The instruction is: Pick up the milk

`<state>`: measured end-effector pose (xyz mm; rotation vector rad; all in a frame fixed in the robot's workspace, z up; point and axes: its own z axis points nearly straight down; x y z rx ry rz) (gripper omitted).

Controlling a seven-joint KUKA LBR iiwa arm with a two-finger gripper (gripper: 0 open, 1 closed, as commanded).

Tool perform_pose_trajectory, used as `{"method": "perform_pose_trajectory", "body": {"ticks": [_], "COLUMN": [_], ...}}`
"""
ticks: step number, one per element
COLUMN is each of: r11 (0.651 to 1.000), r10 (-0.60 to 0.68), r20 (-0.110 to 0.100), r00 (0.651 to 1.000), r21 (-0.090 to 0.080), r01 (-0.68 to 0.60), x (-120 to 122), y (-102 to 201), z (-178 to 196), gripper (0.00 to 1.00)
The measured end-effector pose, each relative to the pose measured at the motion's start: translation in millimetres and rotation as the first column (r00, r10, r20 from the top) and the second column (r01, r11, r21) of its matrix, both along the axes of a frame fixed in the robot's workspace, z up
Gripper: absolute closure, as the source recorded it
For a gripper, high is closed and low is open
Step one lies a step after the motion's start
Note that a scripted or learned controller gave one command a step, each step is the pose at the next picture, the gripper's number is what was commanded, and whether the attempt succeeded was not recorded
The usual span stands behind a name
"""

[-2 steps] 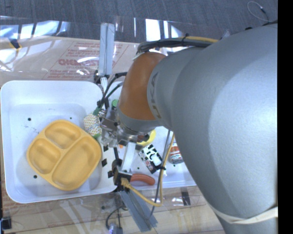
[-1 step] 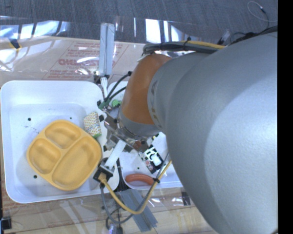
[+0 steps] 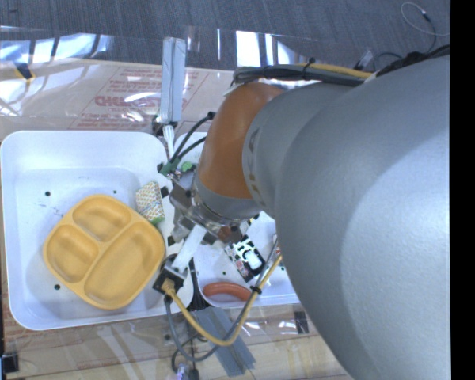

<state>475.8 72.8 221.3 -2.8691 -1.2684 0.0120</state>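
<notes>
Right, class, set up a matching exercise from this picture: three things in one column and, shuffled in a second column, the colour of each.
Things:
1. divided plastic plate
2. band above the arm's wrist
3. shallow left bin

Colours:
A. white
B. yellow
C. orange

Pairs: 1-B, 2-C, 3-A

Dark grey carpet floor runs beyond my reach, w/ a thin cable on it. Bench top under me is tan, covered w/ glossy clear plastic catching glare.
</notes>
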Motion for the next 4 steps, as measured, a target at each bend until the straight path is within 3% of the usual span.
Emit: {"method": "perform_pose_trajectory", "body": {"ticks": [1,2,3,4], "r11": [1.000,1.000,0.998,0.990], "r10": [0.000,-0.007,0.064,0.144], "r20": [0.000,0.002,0.000,0.004], "r00": [1.000,1.000,0.998,0.990], "r21": [0.000,-0.001,0.003,0.000], "r01": [0.000,0.007,-0.064,-0.144], "x": [-0.1,-0.4,-0.6,-0.3], "y": [0.1,-73.1,-69.5,-117.4], "z": [-0.1,-30.9,-31.0,-23.9], "gripper": [0.00,0.00,0.00,0.00]}}
